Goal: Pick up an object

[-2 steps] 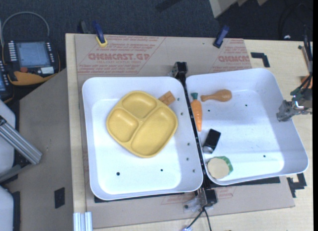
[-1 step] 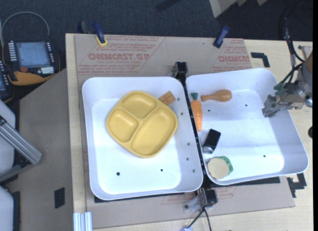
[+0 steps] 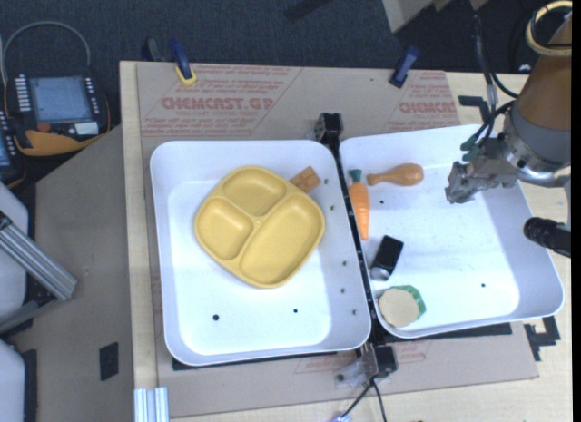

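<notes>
The right bin (image 3: pixel 472 257) holds an orange toy carrot (image 3: pixel 360 208) along its left wall, a tan wooden pestle-like piece (image 3: pixel 397 175) near the back left, a small black block (image 3: pixel 388 255) and a round pale disc with a green rim (image 3: pixel 400 305) at the front left corner. My gripper (image 3: pixel 461 184) hangs over the back right part of this bin, well to the right of the wooden piece. Nothing shows between its tips.
The left bin (image 3: pixel 182 302) carries a yellow divided plate (image 3: pixel 260 226) with a small brown block (image 3: pixel 305 179) at its back edge. A black clamp (image 3: pixel 328 126) sits between the bins at the back. The arm's body (image 3: pixel 545 112) looms over the right bin's far right edge.
</notes>
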